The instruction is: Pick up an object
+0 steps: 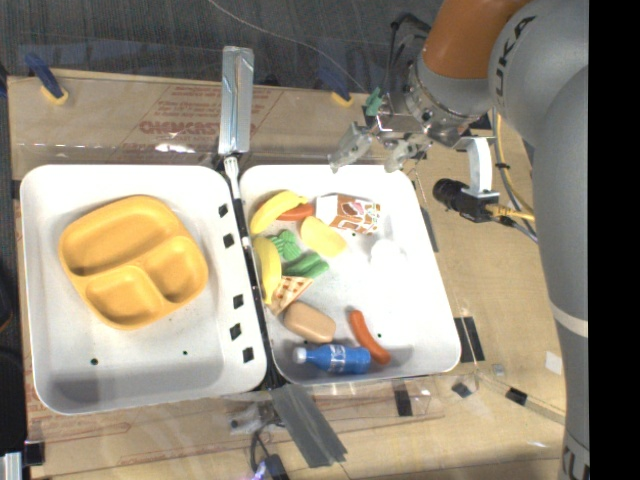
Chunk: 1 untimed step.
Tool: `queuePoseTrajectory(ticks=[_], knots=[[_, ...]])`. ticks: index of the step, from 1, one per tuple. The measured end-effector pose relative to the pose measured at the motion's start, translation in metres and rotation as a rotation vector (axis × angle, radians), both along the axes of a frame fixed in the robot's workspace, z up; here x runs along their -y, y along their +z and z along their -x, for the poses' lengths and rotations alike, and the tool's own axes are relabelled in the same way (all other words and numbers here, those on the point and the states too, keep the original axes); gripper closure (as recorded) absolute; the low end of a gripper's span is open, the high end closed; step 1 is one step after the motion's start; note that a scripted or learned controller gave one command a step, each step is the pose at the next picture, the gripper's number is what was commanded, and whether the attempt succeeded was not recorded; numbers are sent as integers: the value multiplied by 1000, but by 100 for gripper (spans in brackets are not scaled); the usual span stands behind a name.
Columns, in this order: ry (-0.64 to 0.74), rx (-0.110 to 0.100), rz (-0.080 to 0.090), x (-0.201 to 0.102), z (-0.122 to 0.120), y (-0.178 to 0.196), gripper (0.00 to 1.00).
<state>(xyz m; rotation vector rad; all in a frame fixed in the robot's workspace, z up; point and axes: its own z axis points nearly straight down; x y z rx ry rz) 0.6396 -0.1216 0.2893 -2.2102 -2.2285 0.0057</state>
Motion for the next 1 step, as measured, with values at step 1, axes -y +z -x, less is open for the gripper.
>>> queuePoseTrajectory(ticks=[1], knots=[[-81, -6, -1, -8, 65, -98, 0]])
